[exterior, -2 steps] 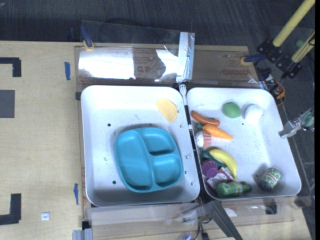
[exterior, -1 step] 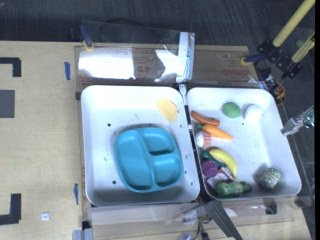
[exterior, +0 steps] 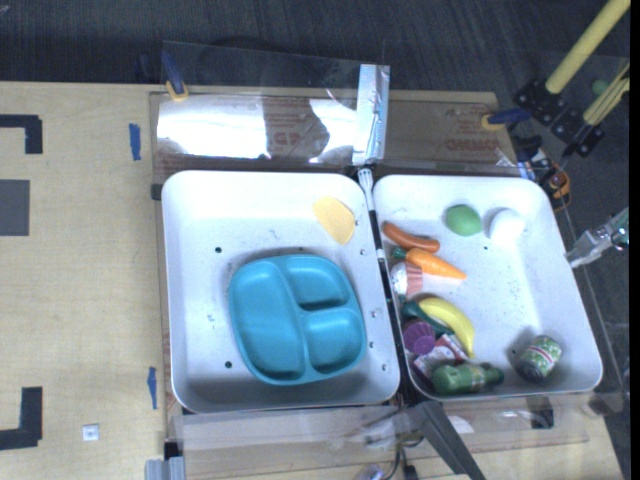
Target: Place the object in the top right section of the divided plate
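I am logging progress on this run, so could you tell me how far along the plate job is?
Nothing looks done yet: the blue divided plate in the left bin has nothing in its top right section. Nothing is visibly in hand. A yellow piece lies in the left bin just above the plate, and the other toys, such as the banana, sit in the right bin. The whole pick and place remains.

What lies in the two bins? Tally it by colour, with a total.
Blue: 1, divided plate
Yellow: 2, flat piece, banana
Orange: 2, sausage, carrot
Green: 2, green ball, bottle
White: 1, white ball
Purple: 1, purple piece
Patterned: 1, can
Total: 10 clearly told apart
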{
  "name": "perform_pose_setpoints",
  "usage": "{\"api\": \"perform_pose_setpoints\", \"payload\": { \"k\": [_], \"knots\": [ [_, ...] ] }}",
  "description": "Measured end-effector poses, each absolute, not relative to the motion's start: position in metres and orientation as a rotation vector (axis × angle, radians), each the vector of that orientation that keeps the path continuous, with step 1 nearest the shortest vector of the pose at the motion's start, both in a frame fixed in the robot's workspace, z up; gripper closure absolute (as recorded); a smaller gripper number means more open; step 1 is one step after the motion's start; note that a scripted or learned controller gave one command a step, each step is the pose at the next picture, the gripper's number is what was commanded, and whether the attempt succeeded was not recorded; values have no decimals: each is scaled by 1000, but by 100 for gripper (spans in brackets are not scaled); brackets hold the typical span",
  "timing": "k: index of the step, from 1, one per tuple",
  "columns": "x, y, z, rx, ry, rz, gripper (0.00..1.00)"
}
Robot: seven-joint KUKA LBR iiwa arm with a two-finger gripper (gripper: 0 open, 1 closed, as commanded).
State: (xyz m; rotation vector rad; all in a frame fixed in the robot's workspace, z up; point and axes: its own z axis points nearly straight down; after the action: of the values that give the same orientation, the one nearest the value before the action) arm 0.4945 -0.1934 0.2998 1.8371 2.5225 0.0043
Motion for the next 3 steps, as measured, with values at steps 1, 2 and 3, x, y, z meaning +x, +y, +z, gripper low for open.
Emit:
{"api": "perform_pose_setpoints", "payload": {
  "k": [1, 2, 3],
  "knots": [
    [485, -170, 304, 1644, 2674, 1, 100],
    [508, -200, 400, 1799, 2567, 2, 100],
    [479, -224, 235, 1936, 2479, -3, 100]
  ]
}}
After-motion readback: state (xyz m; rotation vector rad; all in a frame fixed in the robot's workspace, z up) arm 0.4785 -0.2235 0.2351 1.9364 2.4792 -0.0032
